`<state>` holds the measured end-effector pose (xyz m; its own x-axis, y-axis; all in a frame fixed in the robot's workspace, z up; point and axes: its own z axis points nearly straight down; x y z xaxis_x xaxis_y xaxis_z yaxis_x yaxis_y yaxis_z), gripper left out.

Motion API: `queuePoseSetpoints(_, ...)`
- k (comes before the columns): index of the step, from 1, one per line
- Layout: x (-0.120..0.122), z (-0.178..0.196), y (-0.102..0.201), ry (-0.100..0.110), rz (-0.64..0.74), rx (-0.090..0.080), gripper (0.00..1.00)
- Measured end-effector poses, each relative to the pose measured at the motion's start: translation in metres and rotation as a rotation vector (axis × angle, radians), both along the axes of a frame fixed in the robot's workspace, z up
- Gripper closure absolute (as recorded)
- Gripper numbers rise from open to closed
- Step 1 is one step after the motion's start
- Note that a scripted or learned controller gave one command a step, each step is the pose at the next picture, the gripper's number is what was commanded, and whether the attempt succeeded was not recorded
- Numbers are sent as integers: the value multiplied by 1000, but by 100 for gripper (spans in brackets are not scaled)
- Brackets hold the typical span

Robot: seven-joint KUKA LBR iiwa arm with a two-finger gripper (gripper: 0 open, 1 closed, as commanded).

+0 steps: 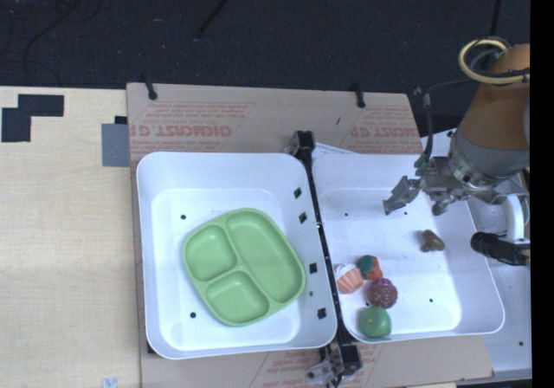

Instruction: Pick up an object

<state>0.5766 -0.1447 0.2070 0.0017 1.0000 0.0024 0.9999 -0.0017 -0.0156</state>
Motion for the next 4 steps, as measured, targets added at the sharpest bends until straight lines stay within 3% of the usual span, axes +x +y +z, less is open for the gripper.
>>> queuePoseSetpoints(1,3,8,0,-12,2,-1,0)
queuePoseSetpoints(3,2,-114,3,-8,2,0,0)
queuePoseSetpoints(4,2,-120,4,-11,0,-1,0)
